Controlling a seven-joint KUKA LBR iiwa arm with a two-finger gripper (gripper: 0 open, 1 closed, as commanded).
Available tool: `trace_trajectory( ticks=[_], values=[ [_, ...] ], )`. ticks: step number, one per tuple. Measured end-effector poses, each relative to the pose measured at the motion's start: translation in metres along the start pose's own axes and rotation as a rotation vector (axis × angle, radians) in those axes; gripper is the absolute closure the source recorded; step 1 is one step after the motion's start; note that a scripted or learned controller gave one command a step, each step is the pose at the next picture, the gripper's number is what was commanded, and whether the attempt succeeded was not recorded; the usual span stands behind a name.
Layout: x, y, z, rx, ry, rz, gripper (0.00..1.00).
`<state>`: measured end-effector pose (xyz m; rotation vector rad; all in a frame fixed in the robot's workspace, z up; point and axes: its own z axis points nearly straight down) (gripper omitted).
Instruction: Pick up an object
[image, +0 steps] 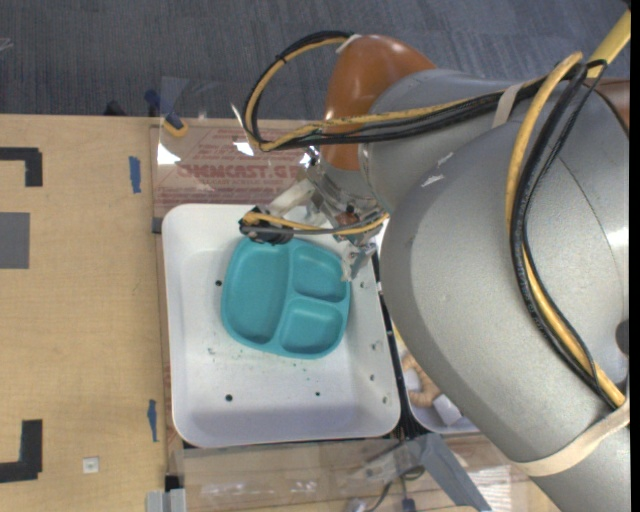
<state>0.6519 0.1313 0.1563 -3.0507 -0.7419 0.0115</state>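
Note:
A teal divided plate (285, 300) with three compartments lies in the upper middle of the left white bin (190, 340). My gripper (312, 215) hangs over the plate's far edge, at the back of that bin, partly hidden by its own wrist and cables. Whether it touches the plate is not clear. The grey arm with its orange band (365, 75) reaches in from the right and covers most of the right side of the view.
A small corner of the right bin (440, 410) peeks out under the arm, with a tan object (420, 385) in it. Small dark specks dot the left bin's floor. Brown board (80, 300) lies to the left, and a clear panel (220, 160) stands behind the bin.

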Motion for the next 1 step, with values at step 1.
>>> trace_trajectory(
  ticks=[1],
  values=[
    [0.0290,-0.0443,0.0429,-0.003,0.008,0.176,0.00]
  ],
)
